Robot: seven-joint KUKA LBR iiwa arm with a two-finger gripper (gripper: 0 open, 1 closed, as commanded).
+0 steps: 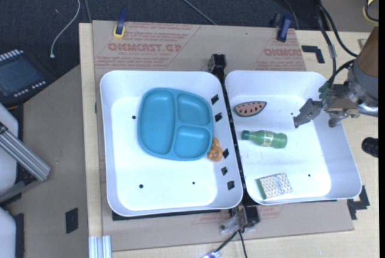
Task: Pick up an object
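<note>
In the right bin (337, 154) lie a watermelon slice (249, 108), a green bottle (265, 139) on its side and a speckled sponge-like pad (274, 185). My gripper (320, 116) hangs over the right part of this bin, open, with nothing between its two fingers. It is to the right of the bottle and the slice, apart from both. The left bin (120, 160) holds a blue divided plate (175, 124) with a small orange-brown object (215, 150) at its right edge.
A black divider with clips (224, 130) runs between the bins. Cardboard (180, 40) underlies both bins. Cables lie on the dark floor at the back. A metal rail (18, 148) stands at the left.
</note>
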